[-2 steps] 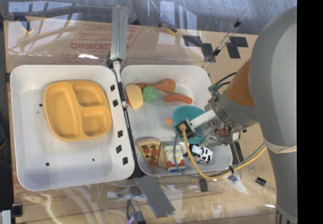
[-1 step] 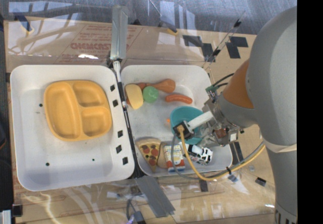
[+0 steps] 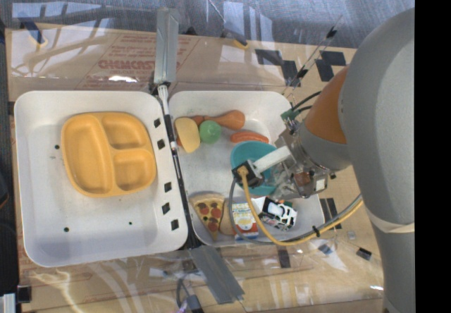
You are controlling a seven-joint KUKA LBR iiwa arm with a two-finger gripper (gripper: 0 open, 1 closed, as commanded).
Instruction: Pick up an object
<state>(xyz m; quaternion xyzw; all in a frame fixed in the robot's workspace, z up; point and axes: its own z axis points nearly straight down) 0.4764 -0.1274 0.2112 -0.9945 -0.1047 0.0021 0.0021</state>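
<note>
The right bin holds several toy foods. A yellow bun-like piece, a green ball and an orange drumstick lie at its far left. An orange-red carrot-like piece lies beside a teal bowl. A pizza slice and a small orange-and-red carton sit at the near wall, with a black-and-white object to their right. My gripper hangs low over the bin's right half, just above the black-and-white object and right of the teal bowl.
The left bin carries a yellow divided tray in its far half. A metal bar runs along the divider between the bins. The arm's grey body covers the right bin's right edge.
</note>
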